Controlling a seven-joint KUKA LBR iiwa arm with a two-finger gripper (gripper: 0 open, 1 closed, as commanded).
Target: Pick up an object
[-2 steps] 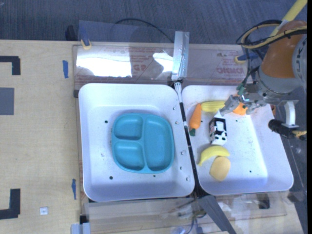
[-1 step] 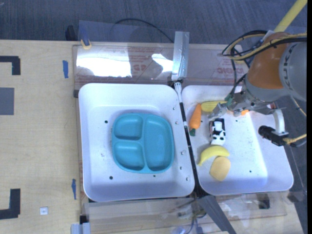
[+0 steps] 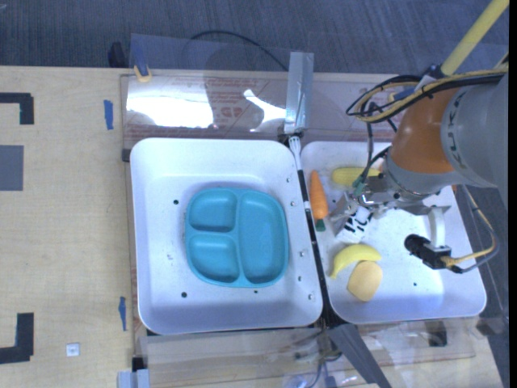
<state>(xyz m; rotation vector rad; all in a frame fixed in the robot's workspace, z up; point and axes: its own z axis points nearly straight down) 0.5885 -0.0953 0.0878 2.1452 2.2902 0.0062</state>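
One orange carrot (image 3: pixel 318 197) with a green tip lies lengthwise along the right bin's (image 3: pixel 468 297) left wall, green end toward the camera. Beside it hangs the gripper (image 3: pixel 355 212), grip state unclear.

Both bins white: left bin (image 3: pixel 153 176), right bin (image 3: pixel 460 289). Left one has a turquoise tray (image 3: pixel 238 235), uniform colour, no pattern. Right one: orange carrot (image 3: pixel 318 197) with a green tip, yellow banana (image 3: pixel 356 255), yellow-orange round fruit (image 3: pixel 365 280), another yellow item (image 3: pixel 349 176) near the top edge, and a black-and-white patterned object (image 3: pixel 356 221). Arm (image 3: pixel 472 136) grey, orange band (image 3: pixel 422 140) above the wrist, yellow and black cables on it. Bench (image 3: pixel 65 233) light wood tone with black corner marks and blue tape bits. Floor dark blue-grey. Yellow pole (image 3: pixel 478 27) top right.
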